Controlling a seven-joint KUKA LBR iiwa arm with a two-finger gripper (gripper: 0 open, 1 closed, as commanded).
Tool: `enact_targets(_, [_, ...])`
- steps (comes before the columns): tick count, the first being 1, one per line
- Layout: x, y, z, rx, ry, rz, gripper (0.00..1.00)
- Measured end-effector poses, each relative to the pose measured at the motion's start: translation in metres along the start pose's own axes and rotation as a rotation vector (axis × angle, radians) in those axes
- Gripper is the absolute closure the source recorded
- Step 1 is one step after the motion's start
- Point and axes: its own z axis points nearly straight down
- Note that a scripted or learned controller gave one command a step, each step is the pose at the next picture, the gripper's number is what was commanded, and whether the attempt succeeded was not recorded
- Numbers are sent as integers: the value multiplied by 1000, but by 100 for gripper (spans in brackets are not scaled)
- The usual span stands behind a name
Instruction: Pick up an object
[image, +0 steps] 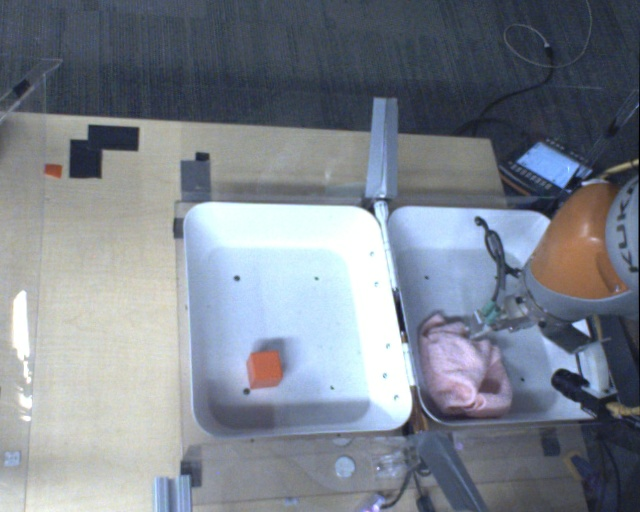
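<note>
Starting at the left: bench (100, 330), pale wood, bearing two white bins side by side. Left bin (300, 240): one small orange block (265, 369) near its front-left corner. Right bin (450, 250): one crumpled pink cloth (462, 377) in its front-left area. End effector (492, 322): at the cloth's upper right edge, apparently touching it; how far it is open and whether it grips fabric, cannot tell. Risk, judged: an edge contact may snag only a loose fold, so the soft cloth slips free on lifting.

A pale wooden bench (100, 330) stands on dark grey carpet (250, 50).
</note>
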Motion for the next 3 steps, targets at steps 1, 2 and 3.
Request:
enact_targets(1, [0,0,0,0,0,0,0])
enact_targets(2, [-18,-16,-15,23,11,62,0])
enact_targets(3, [29,-23,-10,28,10,313,0])
